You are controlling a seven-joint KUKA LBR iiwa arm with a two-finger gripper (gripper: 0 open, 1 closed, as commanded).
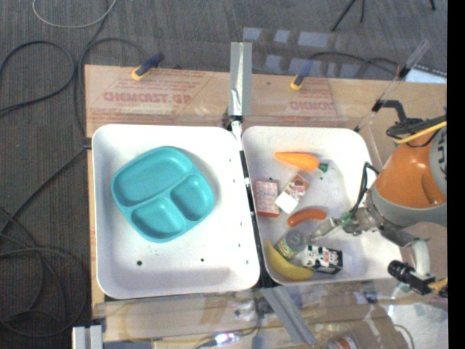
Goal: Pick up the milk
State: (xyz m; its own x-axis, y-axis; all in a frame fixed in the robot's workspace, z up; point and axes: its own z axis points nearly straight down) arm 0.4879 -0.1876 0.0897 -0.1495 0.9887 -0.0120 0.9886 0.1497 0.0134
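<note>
Gripper: the gripper (325, 229) hangs low over the right bin (347, 169), between a red sausage (307, 216) and a black-and-white box (324, 259). Whether it is spread or closed cannot be told from this slanted view, and nothing is seen held in it.

Nearest things: a round can (293, 243) lies just beside the tip, with a banana (285, 266) touching the can along the bin's near wall.

Milk: judged to be the small white-and-red carton (294, 189), lying tilted near the bin's middle. It is just beside a pink box (266, 197) and apart from the gripper, on the far side of the sausage.

Handling: probably a light toy carton with stiff walls and smooth faces, so it is likely to skid or tip if nudged rather than squeezed.

Hold: across its two flat side faces at mid-body. The sloped top would let it slip out, and the pink box crowds one side.

Farther out: a carrot (296, 161) lies towards the bin's back wall.

Arm: the arm (410, 180) leans in with its orange band above the bin's right rim.

Left bin: the left bin (145, 267) on the bench carries a teal divided plate (163, 193), well apart from the work.
</note>
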